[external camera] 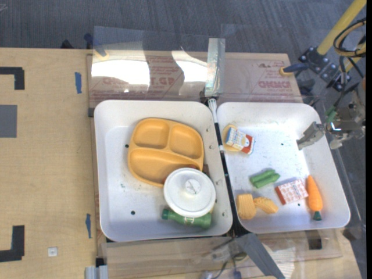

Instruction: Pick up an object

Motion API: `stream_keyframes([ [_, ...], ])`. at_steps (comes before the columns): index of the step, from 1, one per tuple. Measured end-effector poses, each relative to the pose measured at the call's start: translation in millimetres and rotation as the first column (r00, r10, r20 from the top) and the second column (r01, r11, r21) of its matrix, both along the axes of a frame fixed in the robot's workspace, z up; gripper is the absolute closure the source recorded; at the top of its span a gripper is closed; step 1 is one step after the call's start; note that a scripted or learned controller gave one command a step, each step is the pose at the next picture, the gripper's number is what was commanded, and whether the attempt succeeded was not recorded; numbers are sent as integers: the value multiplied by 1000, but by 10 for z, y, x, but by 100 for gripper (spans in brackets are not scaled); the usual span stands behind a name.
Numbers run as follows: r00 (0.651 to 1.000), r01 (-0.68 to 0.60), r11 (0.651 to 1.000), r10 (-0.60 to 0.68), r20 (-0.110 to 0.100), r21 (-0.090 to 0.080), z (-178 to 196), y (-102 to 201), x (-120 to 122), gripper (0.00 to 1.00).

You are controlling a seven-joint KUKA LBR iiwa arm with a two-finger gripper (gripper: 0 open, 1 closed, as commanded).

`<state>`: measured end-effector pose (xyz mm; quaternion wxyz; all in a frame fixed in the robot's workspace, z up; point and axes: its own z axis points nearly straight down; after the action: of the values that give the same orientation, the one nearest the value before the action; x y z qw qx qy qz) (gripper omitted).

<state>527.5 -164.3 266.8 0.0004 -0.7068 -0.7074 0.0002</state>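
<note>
Wooden bench [46, 156] is carrying two white bins. Left bin [110, 173] is holding an orange tray [165, 150]. The gripper [311, 135] is hovering over the right bin [279, 118]; can't tell its jaws' state. Carrot [314, 195] is lying just below them.

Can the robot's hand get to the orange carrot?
Probably yes. The carrot lies in the open near the right bin's right side, nothing on top of it, and the gripper is right above that side. The red packet sits close beside it.

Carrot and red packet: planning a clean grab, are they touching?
Cannot tell. In the camera view the carrot lies right beside the red packet, no plain gap.
</note>
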Motion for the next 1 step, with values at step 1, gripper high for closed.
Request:
stream_keyframes([
  [1,951,310,951,-310,3,18,-1663,-433,-387,0],
])
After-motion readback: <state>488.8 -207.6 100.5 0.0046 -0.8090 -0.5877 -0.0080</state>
